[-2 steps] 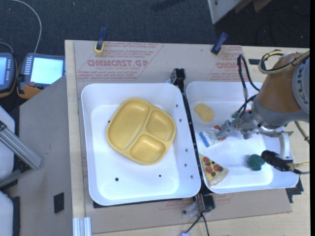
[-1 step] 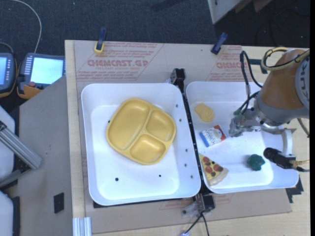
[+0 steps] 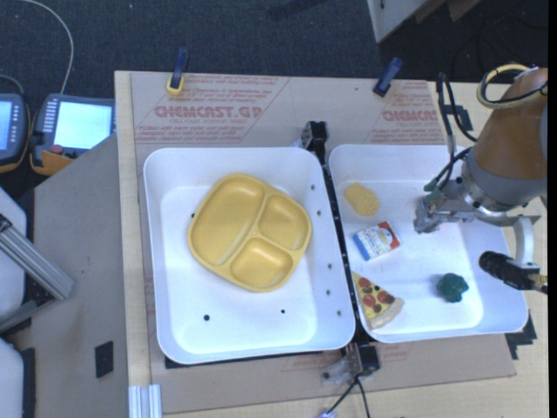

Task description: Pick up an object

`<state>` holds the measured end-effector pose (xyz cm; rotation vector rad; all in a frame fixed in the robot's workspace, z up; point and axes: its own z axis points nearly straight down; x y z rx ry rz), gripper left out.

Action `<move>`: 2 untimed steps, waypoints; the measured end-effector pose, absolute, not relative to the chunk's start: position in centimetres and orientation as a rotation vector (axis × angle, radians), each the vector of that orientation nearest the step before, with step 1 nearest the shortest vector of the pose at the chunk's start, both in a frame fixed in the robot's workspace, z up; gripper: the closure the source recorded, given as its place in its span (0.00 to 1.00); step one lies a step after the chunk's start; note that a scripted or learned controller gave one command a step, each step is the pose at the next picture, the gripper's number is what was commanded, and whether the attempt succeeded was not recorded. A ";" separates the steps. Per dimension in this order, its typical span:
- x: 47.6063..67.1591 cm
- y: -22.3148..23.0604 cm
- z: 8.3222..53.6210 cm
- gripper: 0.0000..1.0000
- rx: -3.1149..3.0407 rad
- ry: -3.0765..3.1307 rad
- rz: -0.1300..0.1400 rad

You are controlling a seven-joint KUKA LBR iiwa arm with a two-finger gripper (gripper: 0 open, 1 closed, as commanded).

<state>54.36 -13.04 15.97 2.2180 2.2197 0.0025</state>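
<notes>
Over the right bin, the gripper hangs near the back wall, and I cannot tell how wide it is open or if it has hold of anything. Four small toys lie below it. A yellow bun-like piece sits near the divider. A little blue and white carton is just in front of it. A toy pizza slice rests in the front left corner, and a green broccoli toy sits apart to the right. All look light and stiff, likely smooth plastic, so they may slip. I think the carton is easiest, pinched across its flat sides. The pizza slice is flat and hard to grab. The left bin holds a yellow divided plate.
</notes>
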 end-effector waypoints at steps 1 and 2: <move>55.1 -13.8 20.9 1.00 2.218 2.219 0.002; 55.2 -13.8 24.6 1.00 2.216 2.219 0.004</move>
